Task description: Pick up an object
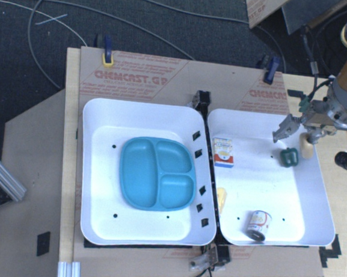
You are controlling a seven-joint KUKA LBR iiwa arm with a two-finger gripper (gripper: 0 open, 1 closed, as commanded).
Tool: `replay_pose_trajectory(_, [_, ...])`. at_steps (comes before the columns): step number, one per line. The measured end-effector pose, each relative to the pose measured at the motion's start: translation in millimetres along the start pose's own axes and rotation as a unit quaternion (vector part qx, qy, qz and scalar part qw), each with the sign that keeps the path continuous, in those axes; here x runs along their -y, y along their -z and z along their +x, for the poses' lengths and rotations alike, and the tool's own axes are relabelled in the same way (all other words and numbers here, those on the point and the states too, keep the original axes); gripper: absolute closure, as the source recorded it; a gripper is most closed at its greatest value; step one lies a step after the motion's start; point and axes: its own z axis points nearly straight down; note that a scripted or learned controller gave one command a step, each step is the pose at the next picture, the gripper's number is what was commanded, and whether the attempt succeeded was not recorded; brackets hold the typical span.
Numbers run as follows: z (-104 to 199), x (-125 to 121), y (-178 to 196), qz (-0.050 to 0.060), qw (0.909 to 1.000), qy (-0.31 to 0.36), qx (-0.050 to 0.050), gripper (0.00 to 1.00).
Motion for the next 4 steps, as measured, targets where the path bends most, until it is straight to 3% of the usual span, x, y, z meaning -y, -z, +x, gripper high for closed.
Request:
replay_pose_trajectory(1, [1,-2,9,-0.007,1.0,0.002,0.001,0.0])
replay_pose_trajectory(4, [-5,-17,-150,-0.005,1.0,0.002,-0.001,0.0])
